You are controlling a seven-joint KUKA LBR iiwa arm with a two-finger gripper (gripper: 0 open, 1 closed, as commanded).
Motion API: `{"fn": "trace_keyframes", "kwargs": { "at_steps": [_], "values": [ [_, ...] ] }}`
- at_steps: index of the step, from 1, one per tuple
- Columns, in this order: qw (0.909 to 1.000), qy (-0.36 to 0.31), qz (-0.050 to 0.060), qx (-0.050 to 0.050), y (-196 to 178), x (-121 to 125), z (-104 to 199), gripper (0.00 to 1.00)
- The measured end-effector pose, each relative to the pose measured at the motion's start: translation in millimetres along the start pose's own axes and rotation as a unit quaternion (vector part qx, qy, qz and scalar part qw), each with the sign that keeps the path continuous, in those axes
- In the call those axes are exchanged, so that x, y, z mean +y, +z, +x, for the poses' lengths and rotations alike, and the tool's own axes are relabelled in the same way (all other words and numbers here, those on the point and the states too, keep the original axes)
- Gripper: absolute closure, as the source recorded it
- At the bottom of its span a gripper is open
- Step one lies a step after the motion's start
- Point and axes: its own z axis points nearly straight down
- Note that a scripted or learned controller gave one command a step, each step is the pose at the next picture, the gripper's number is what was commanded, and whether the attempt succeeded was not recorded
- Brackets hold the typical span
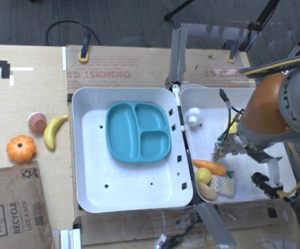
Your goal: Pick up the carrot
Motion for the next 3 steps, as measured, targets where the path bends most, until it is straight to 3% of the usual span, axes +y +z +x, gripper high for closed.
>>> {"fn": "trace_keyframes", "kwargs": {
  "at_steps": [1, 2, 3],
  "values": [
    [1.0000, 0.000, -0.001, -0.001, -1, 1, -1, 0.00],
    [0.9673, -0.253, -0.014, -0.007, -6, -33, -4, 0.00],
    [0.9676, -0.252, -0.018, -0.009, -17, -30, -5, 1.00]
  ]
}}
